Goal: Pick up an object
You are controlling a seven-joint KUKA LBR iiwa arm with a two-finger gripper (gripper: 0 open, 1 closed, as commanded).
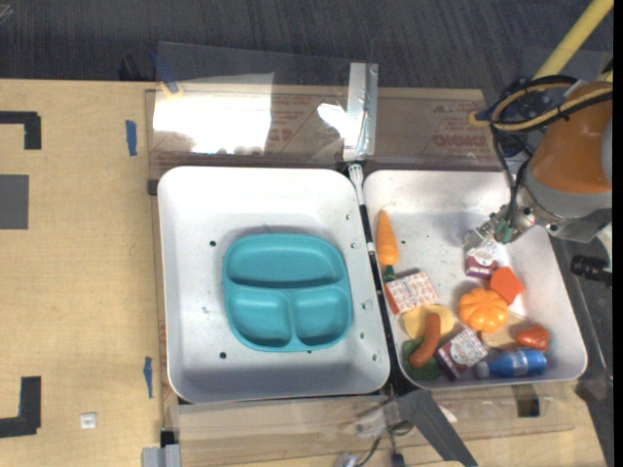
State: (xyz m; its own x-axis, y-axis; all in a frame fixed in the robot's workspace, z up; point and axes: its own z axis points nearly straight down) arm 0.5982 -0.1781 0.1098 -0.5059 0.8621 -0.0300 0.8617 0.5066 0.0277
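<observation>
we see our gripper (494,230) just above the little purple packet (480,263) in the right bin (428,197), we cannot tell its grip, and the packet looks light and crinkly, so pinch its middle.

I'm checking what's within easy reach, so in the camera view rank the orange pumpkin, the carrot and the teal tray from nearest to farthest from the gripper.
1. Orange pumpkin, right bin, just below the gripper.
2. Carrot, right bin's left edge.
3. Teal tray, left bin.
</observation>
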